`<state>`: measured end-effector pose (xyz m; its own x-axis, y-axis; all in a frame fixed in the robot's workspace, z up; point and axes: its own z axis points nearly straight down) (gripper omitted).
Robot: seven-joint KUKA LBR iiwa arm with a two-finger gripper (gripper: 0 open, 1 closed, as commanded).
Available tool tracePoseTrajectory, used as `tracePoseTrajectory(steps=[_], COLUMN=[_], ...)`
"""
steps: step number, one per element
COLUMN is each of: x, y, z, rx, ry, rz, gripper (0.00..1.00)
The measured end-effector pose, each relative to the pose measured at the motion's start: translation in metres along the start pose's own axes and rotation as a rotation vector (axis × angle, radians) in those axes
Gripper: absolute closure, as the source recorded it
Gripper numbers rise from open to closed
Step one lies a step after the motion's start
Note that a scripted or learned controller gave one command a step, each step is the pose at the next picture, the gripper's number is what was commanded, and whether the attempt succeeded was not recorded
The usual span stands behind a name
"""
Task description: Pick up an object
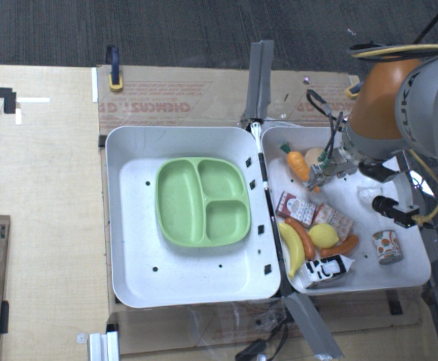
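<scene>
My gripper [318, 174] hangs low over the back of the right bin [410, 273], right beside an orange carrot [298, 165] with a green top. The gripper's tip sits at the carrot's right end; I cannot tell whether it touches it. A pale round item [313, 156] peeks out just behind. In front of the gripper lie a red packet [297, 207], a second printed packet [334, 220], a yellow lemon [323, 236], a banana [291, 248], a red sausage [302, 237] and a black-and-white carton [327, 269].
A small printed can [386, 247] lies at the right bin's front right. The left bin [128, 224] bears a green divided plate [203, 201]. The grey arm with its orange band [380, 104] covers the right bin's back right corner. A metal divider [260, 81] stands between the bins.
</scene>
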<state>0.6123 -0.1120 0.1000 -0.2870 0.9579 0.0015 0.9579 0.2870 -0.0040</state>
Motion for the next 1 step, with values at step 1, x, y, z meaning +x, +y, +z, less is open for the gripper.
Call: tracePoseTrajectory(steps=[1], x=[0.0474], y=[0.0609], z=[-0.0919], rx=[-0.004], ry=[-0.003], rz=[0.16], gripper=[1.0])
